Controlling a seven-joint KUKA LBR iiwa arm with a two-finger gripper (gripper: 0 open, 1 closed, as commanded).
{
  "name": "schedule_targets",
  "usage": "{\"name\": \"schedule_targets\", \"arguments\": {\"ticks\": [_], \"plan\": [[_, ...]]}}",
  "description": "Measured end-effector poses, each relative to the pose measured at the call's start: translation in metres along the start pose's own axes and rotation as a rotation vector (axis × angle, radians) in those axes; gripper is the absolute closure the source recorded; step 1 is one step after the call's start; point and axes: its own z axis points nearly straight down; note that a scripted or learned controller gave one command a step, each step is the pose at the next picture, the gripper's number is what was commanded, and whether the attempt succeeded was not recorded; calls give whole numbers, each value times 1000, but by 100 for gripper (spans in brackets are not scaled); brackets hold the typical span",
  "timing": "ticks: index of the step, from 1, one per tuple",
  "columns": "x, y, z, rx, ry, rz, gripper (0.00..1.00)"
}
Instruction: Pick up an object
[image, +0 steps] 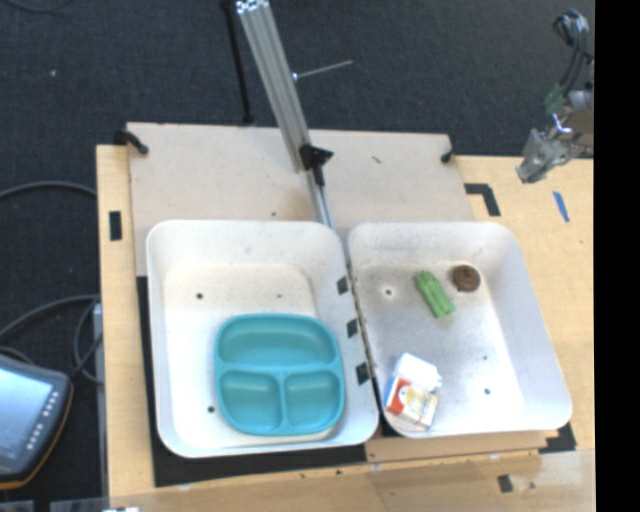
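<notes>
Bins: two shallow white plastic bins side by side on the wooden bench (120, 300); the left bin (180, 260) and the right bin (520, 340) touch along their inner walls.
Left bin contents: one thing, a teal plastic divided tray (280, 373) with three compartments, one long at the top and two smaller below, lying flat toward the near right corner of that bin.
Right bin contents: three things.
Green item: one small green cylindrical piece (434, 294), lying tilted near the middle of the far half of the right bin.
Brown item: one small round brown object (465, 278), just beside the green piece on its right, apart from it.
Carton: one small white carton with red and orange print (412, 393), lying at the near left corner of the right bin, against its wall.
Arm: one grey gripper (548, 155) at the far right, above the bench beyond the right bin, well apart from all three pieces.
Claw state: cannot tell from this view.
Pole: one slanted grey metal rail (285, 100) running from the top edge down to the gap between the bins.
</notes>
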Motion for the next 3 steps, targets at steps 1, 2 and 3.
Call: {"name": "schedule_targets", "arguments": {"ticks": [1,2,3], "plan": [[1,-1,-9,4,-2,-6,100],[0,-1,-20,3,-6,-11,100],[14,-11,-24,9,3,-5,100]]}}
